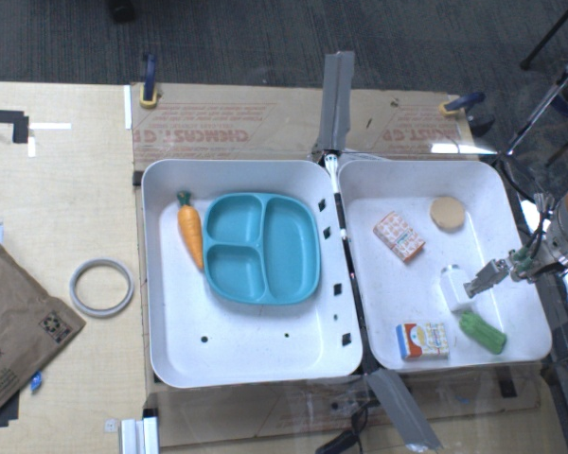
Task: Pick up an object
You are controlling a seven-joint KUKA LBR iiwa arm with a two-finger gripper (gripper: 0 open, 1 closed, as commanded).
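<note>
Gripper [480, 285] pokes in low from the right edge over the right bin [363, 253] — finger state can't tell — tip just above the green object [482, 333], beside a white object [452, 283]; carton [423, 340] and patterned box [399, 235] nearby.

Two shallow white bins sit side by side on the tabletop [57, 216]. The left bin [161, 282] holds two items: one carrot [190, 232] and one blue divided tray [263, 248]. The right bin [492, 183] holds five: one patterned packet [399, 235], one tan round disc [448, 213], one white cup [452, 287], one green pickle-shaped piece [482, 333] and one small carton [423, 340]. One tape ring [101, 286] lies on the tabletop at left.
</note>
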